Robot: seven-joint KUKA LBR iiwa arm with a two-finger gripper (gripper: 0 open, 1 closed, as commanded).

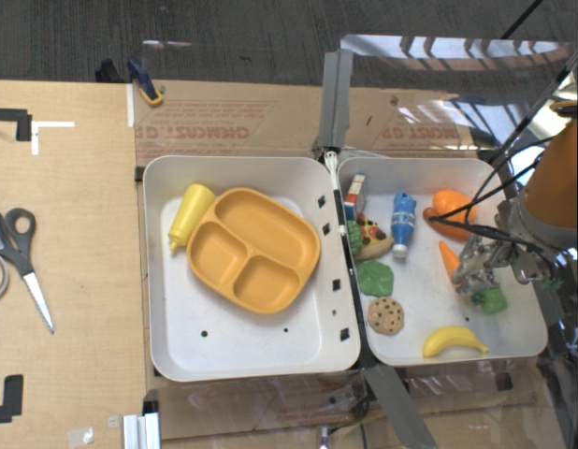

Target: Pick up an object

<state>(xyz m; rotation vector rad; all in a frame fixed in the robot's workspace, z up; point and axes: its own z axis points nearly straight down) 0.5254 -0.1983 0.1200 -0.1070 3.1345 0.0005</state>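
My gripper (476,277) reaches into the right bin (415,344) from the right, low over its right side. A green toy (492,300) lies just under and right of the fingertips, partly hidden by them. An orange carrot (448,257) lies just left of the gripper, and an orange round fruit (450,205) sits behind it. A yellow banana (454,341) lies near the front wall. Further left are a cookie (385,315), a green leaf (374,277), a pizza slice (370,237) and a blue bottle (402,220).
The left bin (177,344) holds a yellow divided tray (252,249) and a yellow mustard bottle (188,214). Scissors (23,260) lie on the bench at far left. Black cables (495,185) cross above the right bin near the arm.
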